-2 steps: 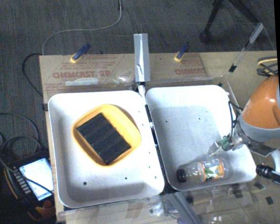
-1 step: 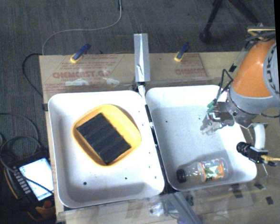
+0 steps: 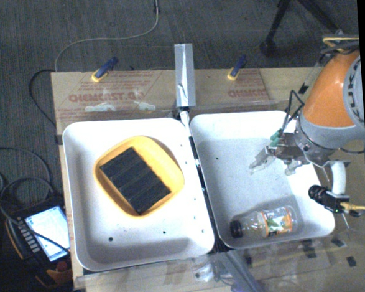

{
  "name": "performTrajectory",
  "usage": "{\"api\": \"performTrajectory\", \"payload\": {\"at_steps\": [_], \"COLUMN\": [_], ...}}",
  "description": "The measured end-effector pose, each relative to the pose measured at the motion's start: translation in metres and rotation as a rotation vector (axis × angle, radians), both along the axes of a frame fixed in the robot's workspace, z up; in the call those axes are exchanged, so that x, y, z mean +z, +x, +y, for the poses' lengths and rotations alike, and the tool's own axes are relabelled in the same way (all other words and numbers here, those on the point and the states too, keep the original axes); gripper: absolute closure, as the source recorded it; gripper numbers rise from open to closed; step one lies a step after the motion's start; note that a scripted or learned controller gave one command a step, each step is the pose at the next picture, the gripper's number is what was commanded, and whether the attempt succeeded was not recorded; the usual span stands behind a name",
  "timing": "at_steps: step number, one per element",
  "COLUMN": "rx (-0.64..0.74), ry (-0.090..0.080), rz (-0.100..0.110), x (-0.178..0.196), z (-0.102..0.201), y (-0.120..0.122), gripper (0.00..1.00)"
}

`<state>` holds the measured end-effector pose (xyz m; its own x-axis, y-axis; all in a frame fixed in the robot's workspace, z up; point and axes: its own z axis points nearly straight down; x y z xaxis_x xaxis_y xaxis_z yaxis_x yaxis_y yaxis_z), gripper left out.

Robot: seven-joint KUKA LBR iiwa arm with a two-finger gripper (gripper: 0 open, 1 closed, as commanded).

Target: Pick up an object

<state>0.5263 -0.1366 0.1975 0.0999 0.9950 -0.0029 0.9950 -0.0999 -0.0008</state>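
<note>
Clear plastic bottle (image 3: 263, 223) with amber drink lies on its side along the right white bin's (image 3: 232, 139) near wall. Above it my two-finger gripper (image 3: 268, 157) hovers, fingers spread, nothing between. Left bin (image 3: 82, 143): yellow dish (image 3: 139, 174) carrying a black ridged pad (image 3: 135, 180).

Two white bins sit side by side: the left bin (image 3: 80, 199) and the right bin (image 3: 232, 139). One yellow dish (image 3: 164, 151) (a dark ridged block on it) and one bottle (image 3: 266, 222) lie in them. Two blue-handled clamps (image 3: 104, 69) (image 3: 237, 66) grip the cardboard behind.
</note>
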Motion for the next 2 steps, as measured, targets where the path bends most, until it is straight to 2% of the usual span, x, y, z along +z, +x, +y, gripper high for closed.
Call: {"api": "performTrajectory", "payload": {"at_steps": [1, 2], "rx": [0.222, 0.301], "ry": [0.001, -0.004], "rz": [0.001, -0.016], "x": [0.010, -0.106], "z": [-0.040, -0.043], "y": [-0.043, -0.038], "gripper": [0.00, 0.00]}}
